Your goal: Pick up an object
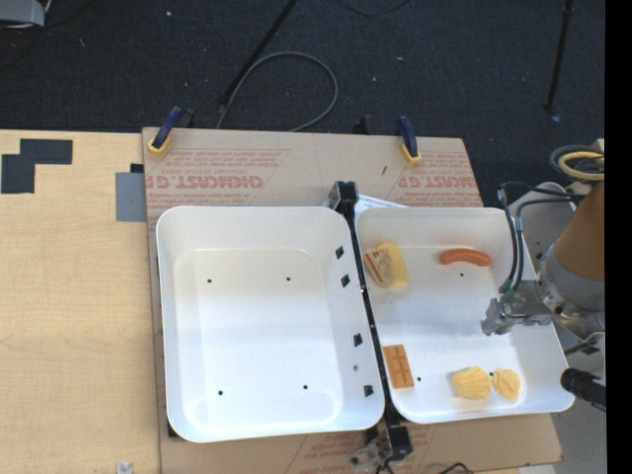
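Sausage (464,258): you have one, lying long axis left-right, plus one cheese wedge (387,266), one cracker (398,365), two yellow shells (472,383); gripper (502,320) state can't be told.

Arm (583,255) cut off by right edge, just wrist part w/ cables in frame. Gripper (499,321) small and dim over right bin (434,403) near its right rim; finger state can't tell. Clutter at bottom edge below bins cropped, unclear what it is.
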`<control>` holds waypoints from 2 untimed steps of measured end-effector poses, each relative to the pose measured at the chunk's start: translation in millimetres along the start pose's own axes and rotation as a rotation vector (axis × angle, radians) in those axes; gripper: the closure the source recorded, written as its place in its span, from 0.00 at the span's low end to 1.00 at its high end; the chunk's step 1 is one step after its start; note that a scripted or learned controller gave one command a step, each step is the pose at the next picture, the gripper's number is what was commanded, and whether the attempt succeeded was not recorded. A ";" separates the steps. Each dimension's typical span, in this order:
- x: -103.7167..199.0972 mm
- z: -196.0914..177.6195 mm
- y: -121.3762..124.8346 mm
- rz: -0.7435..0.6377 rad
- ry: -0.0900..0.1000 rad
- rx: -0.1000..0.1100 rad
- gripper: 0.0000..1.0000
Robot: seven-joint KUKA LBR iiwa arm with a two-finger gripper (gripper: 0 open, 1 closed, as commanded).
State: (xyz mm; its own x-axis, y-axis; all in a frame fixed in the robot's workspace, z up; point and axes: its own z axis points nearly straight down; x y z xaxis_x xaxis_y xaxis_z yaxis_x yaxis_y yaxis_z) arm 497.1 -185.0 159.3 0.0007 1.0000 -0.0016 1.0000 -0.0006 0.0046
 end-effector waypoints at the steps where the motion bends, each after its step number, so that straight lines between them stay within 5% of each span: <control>1: 5.9 -59.8 -1.6 -0.001 0.001 0.000 1.00; 2: 5.4 -106.3 -0.7 0.000 0.001 0.001 1.00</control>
State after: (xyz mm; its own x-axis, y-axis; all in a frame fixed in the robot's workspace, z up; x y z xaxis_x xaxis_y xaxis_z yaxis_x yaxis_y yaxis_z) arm 495.9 -179.4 265.5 0.0002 1.0000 -0.0010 1.0000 -0.0002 0.0037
